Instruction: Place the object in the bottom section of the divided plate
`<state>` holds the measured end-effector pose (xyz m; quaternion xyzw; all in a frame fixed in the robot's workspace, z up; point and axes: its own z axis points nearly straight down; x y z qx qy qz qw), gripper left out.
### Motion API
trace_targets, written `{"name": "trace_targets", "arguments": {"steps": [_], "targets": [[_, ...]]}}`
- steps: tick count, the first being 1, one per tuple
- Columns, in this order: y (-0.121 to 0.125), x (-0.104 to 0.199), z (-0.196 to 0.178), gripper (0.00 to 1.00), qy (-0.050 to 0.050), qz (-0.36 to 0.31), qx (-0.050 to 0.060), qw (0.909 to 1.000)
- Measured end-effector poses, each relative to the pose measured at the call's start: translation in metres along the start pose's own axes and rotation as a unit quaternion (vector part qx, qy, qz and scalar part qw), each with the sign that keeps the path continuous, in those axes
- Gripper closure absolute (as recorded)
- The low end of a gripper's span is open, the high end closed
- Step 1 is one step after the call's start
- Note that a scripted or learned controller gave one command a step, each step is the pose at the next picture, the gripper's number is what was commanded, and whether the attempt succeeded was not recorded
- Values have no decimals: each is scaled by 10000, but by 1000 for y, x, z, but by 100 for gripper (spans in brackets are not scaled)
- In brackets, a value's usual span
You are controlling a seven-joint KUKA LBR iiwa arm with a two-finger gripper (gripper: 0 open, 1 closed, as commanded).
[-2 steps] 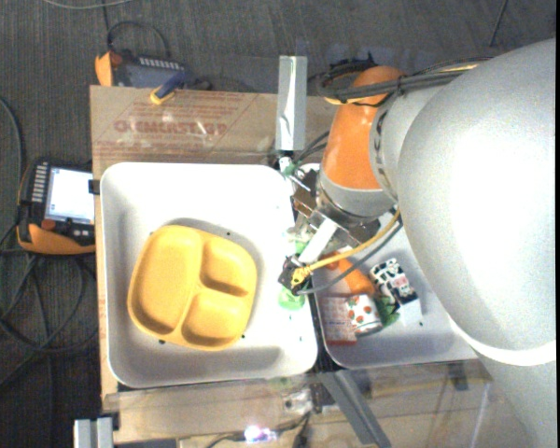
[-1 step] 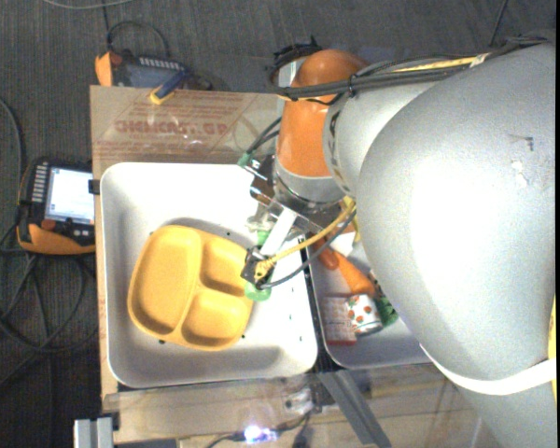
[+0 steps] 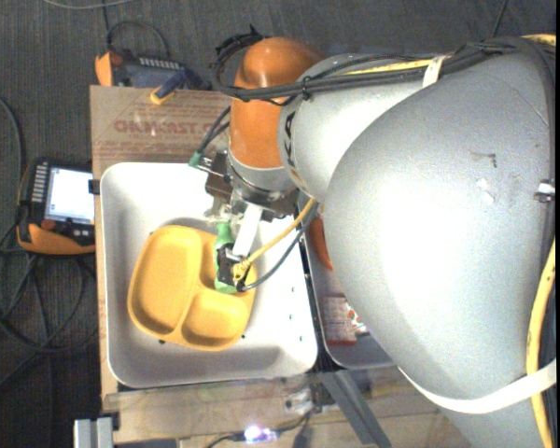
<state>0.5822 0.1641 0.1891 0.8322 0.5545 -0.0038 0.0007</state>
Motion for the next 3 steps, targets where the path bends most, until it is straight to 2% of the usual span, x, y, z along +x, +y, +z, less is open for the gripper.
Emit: {"name": "trace_targets", "arguments": {"steps": [1,2,3], "targets": [[-7,70,-5,100,-4,-781,-10,9969],[-18,-32,10,100,2,-500,8,9988],[-34,-15,59,100,10,-802,19,9968]]}}
